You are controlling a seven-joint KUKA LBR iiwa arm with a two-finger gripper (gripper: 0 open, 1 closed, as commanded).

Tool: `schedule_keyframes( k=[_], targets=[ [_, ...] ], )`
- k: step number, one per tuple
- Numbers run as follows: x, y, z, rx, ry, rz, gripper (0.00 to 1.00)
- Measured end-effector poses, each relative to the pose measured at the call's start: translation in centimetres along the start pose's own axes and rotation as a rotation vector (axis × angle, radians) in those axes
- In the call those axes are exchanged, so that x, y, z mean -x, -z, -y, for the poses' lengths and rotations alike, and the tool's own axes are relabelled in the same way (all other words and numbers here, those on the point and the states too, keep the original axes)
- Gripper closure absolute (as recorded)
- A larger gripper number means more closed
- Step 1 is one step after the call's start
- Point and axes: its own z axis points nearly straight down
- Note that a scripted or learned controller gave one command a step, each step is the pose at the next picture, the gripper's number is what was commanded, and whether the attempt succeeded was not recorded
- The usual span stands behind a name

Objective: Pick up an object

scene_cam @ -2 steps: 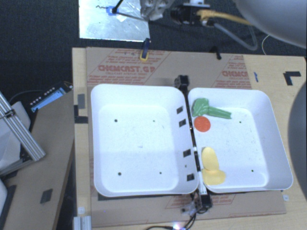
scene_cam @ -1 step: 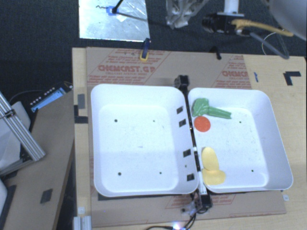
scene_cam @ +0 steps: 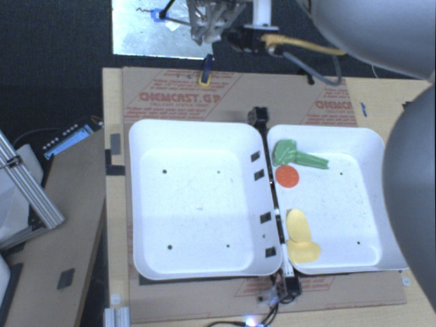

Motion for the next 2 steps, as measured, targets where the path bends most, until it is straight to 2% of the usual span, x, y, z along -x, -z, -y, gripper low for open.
schedule_keyframes(
  k=[1,2],
  targets=[
    [0.2,4.2,1.1,0.003,-0.002,-0.002,1.0],
    [4.8,3.1,3.6,-0.002,-0.007,0.0,1.0]
  ],
)
